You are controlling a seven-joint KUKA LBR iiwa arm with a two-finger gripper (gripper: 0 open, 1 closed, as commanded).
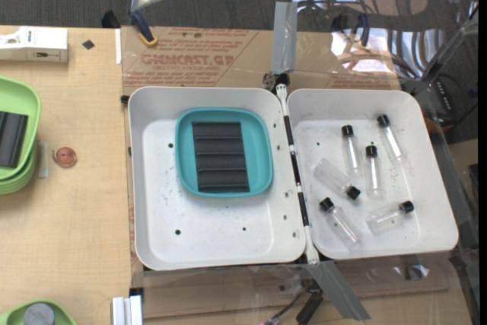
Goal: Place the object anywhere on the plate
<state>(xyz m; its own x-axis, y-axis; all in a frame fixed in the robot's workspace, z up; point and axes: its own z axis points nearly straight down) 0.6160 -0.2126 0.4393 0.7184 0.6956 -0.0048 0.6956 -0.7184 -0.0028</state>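
A teal plate (186,164) with a dark ribbed insert (221,157) lies in the left white bin (152,224), toward its back. In the right white bin (426,236) lie several clear vials with black caps: one upright-looking vial (349,146), one near the back right (388,135), one in the middle (373,167), one at the front left (337,218) and one at the front right (391,215). A capped vial (335,180) lies slantwise between them.
A green tray (23,164) sits at the left edge of the wooden bench. A small red disc (65,156) lies beside it. A white box (34,44) rests at the back left. Cardboard (198,57) and clear plastic stand behind the bins.
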